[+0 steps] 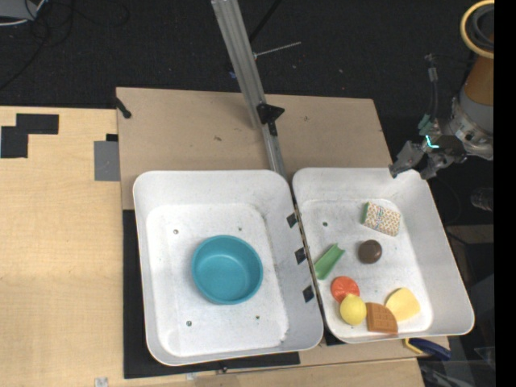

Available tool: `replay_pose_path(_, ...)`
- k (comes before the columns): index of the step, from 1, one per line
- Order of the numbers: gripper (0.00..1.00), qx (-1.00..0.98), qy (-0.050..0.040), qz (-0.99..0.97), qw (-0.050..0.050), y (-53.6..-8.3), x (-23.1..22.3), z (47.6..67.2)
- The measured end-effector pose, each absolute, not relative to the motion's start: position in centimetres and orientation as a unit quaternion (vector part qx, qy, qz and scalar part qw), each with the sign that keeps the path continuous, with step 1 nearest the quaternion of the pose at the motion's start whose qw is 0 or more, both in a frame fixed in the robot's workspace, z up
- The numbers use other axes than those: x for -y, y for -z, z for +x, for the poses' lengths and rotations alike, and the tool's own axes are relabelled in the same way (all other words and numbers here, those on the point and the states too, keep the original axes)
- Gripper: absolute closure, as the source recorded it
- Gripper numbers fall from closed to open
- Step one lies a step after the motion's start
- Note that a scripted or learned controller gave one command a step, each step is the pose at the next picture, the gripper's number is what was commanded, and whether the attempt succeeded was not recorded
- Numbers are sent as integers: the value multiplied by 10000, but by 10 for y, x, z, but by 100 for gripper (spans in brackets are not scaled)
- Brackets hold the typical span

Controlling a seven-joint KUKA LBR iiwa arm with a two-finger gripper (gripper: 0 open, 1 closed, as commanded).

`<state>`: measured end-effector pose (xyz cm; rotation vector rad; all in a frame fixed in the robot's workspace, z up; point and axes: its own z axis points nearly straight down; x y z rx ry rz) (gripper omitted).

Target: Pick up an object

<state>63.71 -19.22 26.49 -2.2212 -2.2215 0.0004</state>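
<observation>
the arm [482, 71] came in from the right side, and its gripper [419, 161] hung over the far right corner of the right bin [451, 248], just at the rim. whether it was wide or narrow could not be told, since the tool was dark against a dark floor and too small to make out. nothing showed in its grasp.

taking the right bin as the landmark: a speckled sponge block [381, 218] lay in its far right part, nearest the gripper but apart from it. just nearer the camera than that sat a dark brown ball [369, 251], about in the middle of the bin. a green piece [328, 260] lay tilted by the bin's left wall. along the near edge sat a cluster: a red ball [344, 287], a yellow ball [352, 310] touching it on the near side, a brown wedge [381, 318] beside the yellow ball, and a yellow block [402, 303] at the right end of the row.

the left bin [161, 192] stood against the right bin's left wall, and a teal bowl [227, 268] sat upright in it. a metal rail [246, 71] ran away from the seam between the bins, toward the far side of the bench [48, 240].
</observation>
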Motion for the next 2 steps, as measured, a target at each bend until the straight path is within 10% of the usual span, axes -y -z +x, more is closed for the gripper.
replay_pose_path(2, 0, 7074, -11, -7068, 18, -218, 187, 630)
